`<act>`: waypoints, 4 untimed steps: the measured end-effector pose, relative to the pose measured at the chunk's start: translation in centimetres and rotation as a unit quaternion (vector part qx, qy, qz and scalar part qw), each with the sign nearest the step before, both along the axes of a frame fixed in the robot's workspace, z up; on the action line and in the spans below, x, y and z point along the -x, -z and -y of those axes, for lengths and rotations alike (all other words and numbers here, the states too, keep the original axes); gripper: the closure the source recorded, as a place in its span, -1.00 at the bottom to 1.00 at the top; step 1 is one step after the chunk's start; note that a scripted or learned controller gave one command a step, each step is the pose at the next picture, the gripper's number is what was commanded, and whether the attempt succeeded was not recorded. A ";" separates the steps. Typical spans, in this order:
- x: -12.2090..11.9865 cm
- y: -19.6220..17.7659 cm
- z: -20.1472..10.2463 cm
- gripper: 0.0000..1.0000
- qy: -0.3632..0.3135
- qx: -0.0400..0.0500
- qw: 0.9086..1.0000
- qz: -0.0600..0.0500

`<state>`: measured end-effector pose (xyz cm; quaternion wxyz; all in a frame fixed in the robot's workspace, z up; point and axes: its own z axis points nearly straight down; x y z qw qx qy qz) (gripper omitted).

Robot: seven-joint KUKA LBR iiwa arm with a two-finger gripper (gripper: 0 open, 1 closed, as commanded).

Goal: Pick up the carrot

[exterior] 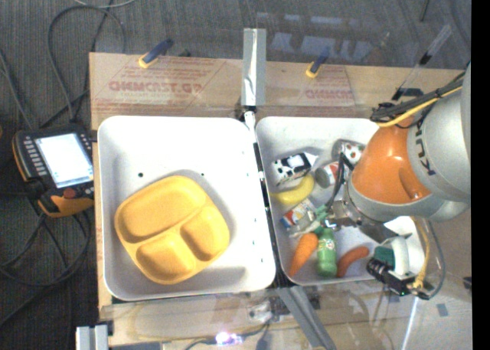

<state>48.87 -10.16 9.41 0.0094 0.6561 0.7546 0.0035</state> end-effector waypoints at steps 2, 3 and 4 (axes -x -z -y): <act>0.6 -8.9 -9.8 1.00 -0.083 -0.003 0.997 -0.011; 0.6 -9.0 -2.8 1.00 -0.205 -0.001 0.979 -0.011; 0.6 -9.0 -2.8 -1.00 -0.205 -0.001 0.979 -0.011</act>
